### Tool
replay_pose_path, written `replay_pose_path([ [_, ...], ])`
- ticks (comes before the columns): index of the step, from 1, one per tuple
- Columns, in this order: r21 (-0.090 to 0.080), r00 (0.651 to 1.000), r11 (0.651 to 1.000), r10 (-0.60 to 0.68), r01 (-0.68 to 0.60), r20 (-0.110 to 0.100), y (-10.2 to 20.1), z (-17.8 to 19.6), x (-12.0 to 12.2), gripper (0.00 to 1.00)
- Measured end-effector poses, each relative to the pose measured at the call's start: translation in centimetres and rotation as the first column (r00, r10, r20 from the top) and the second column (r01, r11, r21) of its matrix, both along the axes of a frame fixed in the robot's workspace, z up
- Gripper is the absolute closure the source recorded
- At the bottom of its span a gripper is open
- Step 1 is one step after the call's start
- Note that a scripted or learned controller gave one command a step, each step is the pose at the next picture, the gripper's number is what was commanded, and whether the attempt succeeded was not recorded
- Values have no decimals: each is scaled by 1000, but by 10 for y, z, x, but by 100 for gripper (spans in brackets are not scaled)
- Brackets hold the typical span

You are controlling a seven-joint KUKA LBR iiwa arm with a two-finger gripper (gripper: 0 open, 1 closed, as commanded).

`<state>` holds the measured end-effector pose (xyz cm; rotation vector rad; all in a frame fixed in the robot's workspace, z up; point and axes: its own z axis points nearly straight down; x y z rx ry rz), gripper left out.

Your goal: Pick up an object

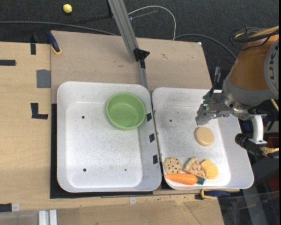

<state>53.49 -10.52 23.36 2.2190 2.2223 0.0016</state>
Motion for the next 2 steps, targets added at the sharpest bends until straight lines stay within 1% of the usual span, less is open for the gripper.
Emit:
replay_pose_path([
  [1,1,1000,1000,5,-5,-3,52,-10,24,100],
  [2,2,1000,1000,5,-5,-2,97,-8,42,100],
])
